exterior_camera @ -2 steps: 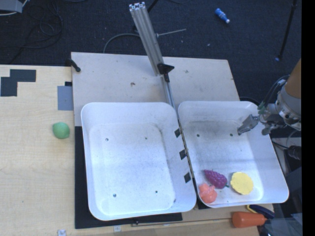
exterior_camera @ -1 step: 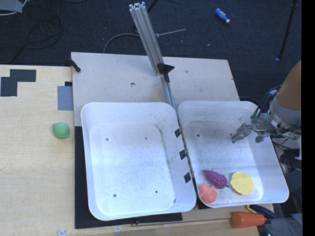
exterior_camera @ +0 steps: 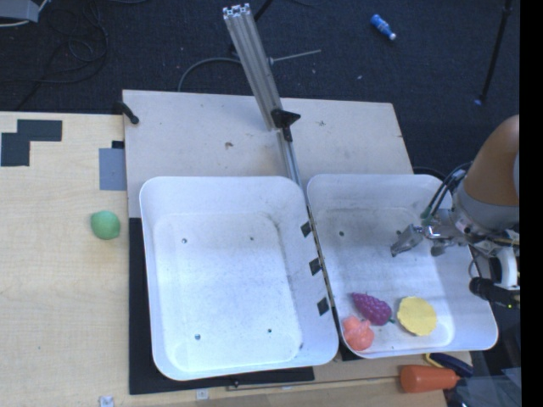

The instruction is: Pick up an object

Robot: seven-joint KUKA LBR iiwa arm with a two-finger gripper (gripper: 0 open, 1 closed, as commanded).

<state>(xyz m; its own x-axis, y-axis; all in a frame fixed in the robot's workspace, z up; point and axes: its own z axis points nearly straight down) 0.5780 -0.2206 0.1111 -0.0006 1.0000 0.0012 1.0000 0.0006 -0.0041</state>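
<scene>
Camera view, tool (exterior_camera: 405,244) over right bin (exterior_camera: 373,195) (grip state unclear), purple grapes (exterior_camera: 372,308) nearby

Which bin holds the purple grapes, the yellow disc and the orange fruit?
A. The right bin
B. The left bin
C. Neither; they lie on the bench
A: the purple grapes, yellow disc and orange fruit lie along the near edge of the right bin.

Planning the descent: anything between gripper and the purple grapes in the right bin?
Bare bin floor between the gripper and the purple grapes, in the camera view.
</scene>
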